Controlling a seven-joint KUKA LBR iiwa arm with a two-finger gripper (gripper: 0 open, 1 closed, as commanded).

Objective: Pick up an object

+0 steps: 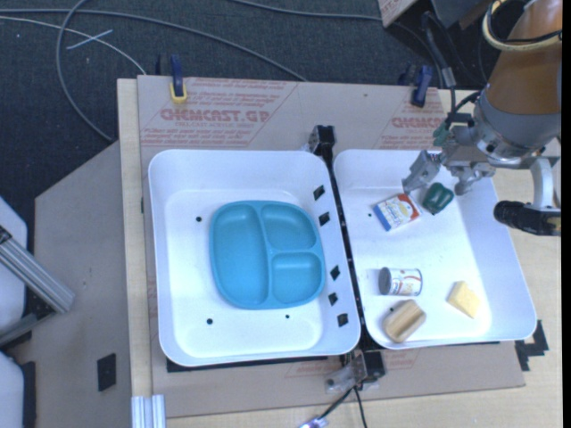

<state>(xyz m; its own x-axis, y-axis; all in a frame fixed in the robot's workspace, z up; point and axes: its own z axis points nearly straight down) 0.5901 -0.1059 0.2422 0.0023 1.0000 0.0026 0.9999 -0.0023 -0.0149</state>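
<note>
Gripper (pixel 440 184) sits at the back of the right bin (pixel 500 266), fingers spread, one grey finger (pixel 417 173) to the camera-left of the small dark green object (pixel 437 198), the other on its far side; the green thing looks to lie between or just under them, but I can't tell that it's pinched, so don't count it as held. That's your nearest candidate. Just camera-left of the green object lies a small white packet with blue and red print (pixel 395 211), close enough to get clipped, so come down straight and centre the fingers on the green piece before closing. Check contact on both sides before lifting; it looks small and rounded and I'd guess it squirts out if gripped off-centre. The bin's back wall is near, so keep the wrist off it. Other options toward the front of the right bin: a small can on its side (pixel 401 281), a tan block (pixel 403 319), a yellow wedge (pixel 464 299), all well apart from each other. Left bin (pixel 178 194) has the blue divided plate (pixel 267 253), too flat to bother with
</note>
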